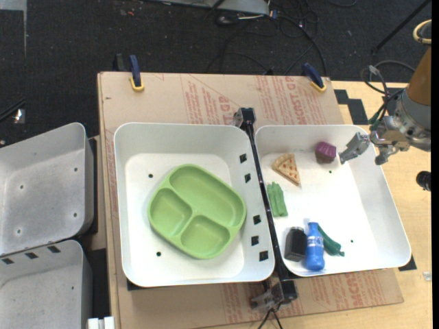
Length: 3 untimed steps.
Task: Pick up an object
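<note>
My gripper (367, 149) hovers over the far right rim of the right bin (374, 204), open, with nothing between its fingers. Just left of it a small purple block (326, 151) lies on the bin floor. A pizza-slice toy (287, 169) rests further left, and a green bean-like piece (277, 199) lies below it near the divider. At the bin's near side a blue bottle (314, 246) lies beside a black block (295, 244), with a dark green piece (331, 242) to the bottle's right.
The left bin (134, 156) holds a green divided plate (197, 211). Clamps (136, 74) grip the cardboard at the back. White bin lids (41, 184) sit off to the left. Cables lie on the dark floor behind.
</note>
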Available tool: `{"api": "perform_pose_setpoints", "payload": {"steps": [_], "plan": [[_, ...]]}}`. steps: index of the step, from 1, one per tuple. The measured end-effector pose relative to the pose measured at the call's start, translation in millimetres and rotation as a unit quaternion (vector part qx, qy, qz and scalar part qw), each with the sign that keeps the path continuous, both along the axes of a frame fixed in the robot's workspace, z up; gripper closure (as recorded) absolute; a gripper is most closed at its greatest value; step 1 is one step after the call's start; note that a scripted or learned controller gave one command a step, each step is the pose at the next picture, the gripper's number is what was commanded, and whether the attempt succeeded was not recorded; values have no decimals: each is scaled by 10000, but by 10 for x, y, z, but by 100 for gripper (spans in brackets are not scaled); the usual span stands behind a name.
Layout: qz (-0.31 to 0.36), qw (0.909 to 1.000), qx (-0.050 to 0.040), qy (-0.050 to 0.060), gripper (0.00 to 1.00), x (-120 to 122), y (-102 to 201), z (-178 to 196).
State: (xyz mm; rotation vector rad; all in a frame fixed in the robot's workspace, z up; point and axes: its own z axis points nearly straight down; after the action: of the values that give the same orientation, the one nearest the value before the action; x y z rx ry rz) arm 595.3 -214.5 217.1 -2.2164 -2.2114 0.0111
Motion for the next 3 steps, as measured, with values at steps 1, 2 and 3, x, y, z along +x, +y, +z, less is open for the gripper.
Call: {"api": "perform_pose_setpoints", "payload": {"steps": [1, 2, 3], "plan": [[18, 10000, -15, -65, 0, 31, 8, 79], [29, 10000, -12, -54, 0, 99, 54, -514], [28, 10000, -10, -54, 0, 119, 148, -991]]}}
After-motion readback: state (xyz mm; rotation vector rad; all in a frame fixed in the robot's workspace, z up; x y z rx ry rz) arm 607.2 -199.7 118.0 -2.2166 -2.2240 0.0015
